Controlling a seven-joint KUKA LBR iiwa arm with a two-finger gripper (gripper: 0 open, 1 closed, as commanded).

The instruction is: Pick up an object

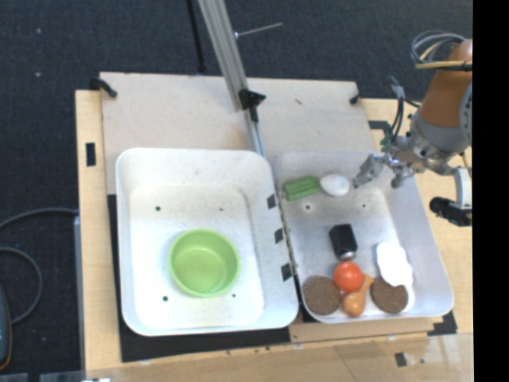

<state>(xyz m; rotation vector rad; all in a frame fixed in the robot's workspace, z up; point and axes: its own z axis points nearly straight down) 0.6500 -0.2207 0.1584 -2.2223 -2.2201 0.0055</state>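
Near edge of the right bin [421, 237]: two brown discs [322, 293], a tomato [348, 276], an orange piece [355, 301] and a white lump [394, 263] are clustered. A black block [343, 240] is seen mid-bin. At the far end a white egg-like object [335, 185] is touching a green piece [301, 188], long axis across the bin. The gripper [382, 170] is poised at the far right rim, fingers spread, nothing held; the egg lies just left of it. A green bowl [204, 262] is seen in the left bin [143, 181]. Arm cut off at right.
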